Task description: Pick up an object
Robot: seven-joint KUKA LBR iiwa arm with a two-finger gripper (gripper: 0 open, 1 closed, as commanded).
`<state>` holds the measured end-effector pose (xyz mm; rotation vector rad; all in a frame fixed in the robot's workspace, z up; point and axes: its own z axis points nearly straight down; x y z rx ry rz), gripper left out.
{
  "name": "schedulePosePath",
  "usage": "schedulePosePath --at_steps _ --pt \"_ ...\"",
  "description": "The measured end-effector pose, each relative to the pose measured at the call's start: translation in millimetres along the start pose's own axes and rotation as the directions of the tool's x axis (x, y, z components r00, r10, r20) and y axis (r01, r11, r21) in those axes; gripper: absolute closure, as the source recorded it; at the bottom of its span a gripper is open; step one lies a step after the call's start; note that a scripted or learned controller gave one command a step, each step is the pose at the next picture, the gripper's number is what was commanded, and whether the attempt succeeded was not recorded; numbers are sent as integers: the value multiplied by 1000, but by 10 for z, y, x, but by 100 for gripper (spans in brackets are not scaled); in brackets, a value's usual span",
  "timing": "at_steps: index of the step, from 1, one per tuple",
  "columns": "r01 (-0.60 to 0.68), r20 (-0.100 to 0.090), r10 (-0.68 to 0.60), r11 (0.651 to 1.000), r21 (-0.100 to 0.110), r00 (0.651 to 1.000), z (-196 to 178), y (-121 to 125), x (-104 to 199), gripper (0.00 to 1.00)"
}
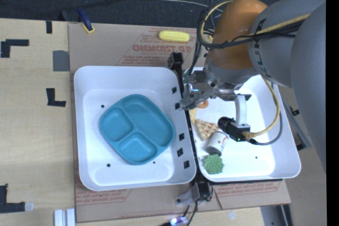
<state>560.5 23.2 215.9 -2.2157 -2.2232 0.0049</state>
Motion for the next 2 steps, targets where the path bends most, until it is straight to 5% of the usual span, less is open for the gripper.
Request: schedulePosePath --at_steps 1,2 --pt "2 -1 -2 1000 -1 1000 -127 -267 478 100" --pt "-1 0 1 1000 -1 1000 -121 -258 456 0"
